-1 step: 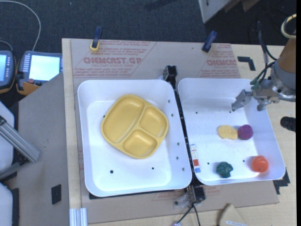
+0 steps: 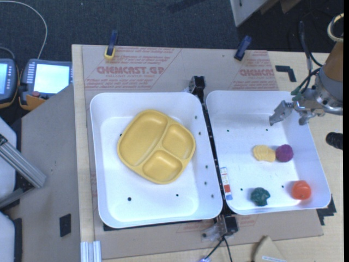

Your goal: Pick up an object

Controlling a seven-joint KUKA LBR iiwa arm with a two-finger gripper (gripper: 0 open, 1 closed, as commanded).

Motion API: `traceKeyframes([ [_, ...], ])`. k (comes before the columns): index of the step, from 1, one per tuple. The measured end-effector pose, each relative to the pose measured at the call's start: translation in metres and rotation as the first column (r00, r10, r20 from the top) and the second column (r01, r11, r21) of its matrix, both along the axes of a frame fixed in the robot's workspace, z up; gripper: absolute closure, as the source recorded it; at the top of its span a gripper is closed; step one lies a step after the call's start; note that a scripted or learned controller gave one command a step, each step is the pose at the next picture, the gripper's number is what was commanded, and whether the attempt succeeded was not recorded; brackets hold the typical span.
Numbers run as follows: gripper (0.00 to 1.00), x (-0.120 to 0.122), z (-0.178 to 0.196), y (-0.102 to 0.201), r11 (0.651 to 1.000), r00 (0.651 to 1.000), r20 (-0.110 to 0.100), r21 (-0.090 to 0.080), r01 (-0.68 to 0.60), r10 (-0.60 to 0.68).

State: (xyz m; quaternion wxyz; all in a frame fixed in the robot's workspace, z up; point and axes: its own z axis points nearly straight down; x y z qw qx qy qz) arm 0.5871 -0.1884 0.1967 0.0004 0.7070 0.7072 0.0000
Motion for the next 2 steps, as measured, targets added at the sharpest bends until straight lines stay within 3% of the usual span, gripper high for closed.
traceKeyframes([
  [2, 0.00, -0.007, -0.089, 0.002, 1.000, 1.000, -0.007, 0.002, 0.001, -0.001],
])
